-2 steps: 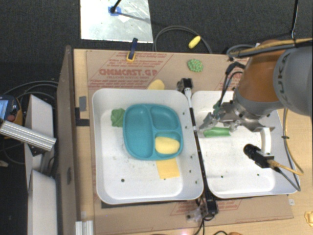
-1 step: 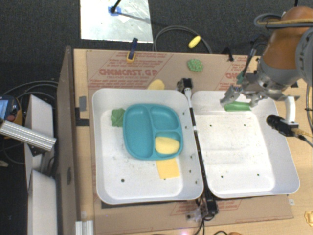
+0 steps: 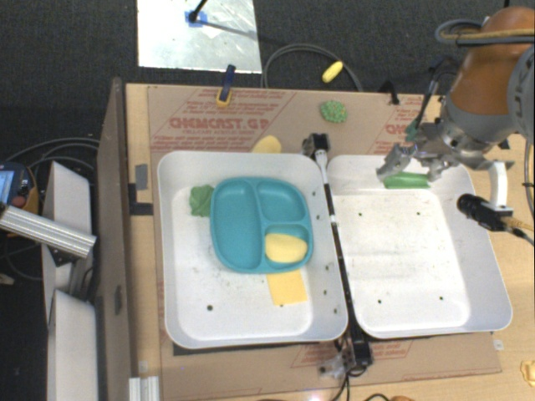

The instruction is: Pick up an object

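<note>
Seemingly, a green object (image 3: 406, 180) is clamped between the fingers of the gripper (image 3: 410, 172) at the far edge of the right bin (image 3: 422, 303); lifting clear is judged left.

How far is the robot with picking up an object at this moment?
Nothing looks lifted yet. The gripper is low at the far edge of the right bin, right at a flat green object; whether it grips it cannot be told. Still left: a sure grasp and the lift. The teal plate sits untouched in the left bin.
</note>
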Robot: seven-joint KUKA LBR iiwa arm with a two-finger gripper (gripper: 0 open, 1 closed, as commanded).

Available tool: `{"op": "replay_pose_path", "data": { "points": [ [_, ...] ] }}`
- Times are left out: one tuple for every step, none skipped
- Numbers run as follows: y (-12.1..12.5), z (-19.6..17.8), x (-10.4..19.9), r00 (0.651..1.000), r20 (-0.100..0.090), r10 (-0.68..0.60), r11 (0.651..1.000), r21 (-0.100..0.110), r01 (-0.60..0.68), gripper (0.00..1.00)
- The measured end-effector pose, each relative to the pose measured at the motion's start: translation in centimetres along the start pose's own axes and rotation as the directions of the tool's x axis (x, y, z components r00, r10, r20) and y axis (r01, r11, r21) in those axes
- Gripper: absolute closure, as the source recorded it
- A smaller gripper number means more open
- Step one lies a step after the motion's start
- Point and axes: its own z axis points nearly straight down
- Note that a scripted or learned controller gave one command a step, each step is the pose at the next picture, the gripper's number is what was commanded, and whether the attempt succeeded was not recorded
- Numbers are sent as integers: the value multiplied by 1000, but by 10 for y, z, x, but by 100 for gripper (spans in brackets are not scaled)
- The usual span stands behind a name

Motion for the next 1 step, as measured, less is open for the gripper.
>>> {"op": "replay_pose_path", "data": {
  "points": [
    [-40,23,79,1000,-3,-3,1000,10,3,100]
  ]
}}
